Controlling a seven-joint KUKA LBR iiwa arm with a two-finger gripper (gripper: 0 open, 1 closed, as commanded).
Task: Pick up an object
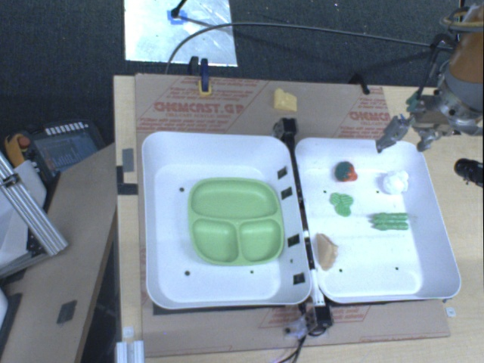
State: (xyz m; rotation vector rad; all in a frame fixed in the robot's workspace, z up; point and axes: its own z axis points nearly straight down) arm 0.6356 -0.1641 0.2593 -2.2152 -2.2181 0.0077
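Five small objects lie loose in the right-hand white bin. Nearest the gripper is a white crumpled lump, just below it and near the bin's far right side. To the lower left of the gripper sits a small round object, red with a dark green top. Further below that is a flat cluster of green discs. Below the white lump lies a bundle of green stalks, like asparagus, set crosswise. Farthest from the gripper, down by the bin's left wall, is a tan, bread-like piece.

The gripper hangs over the far right corner of this bin, above its rim, clear of every object. Its two fingers are spread apart, with nothing between them. The grey arm reaches in from the right.

Well to the left of the gripper is the second white bin, touching the first along a black hinge strip. In it rests a light green plate with three compartments, one wide above and two smaller below.

Beyond the bins, to the gripper's left, a small yellow block lies on the brown board under both bins. A yellow and blue clamp grips the board's far edge.
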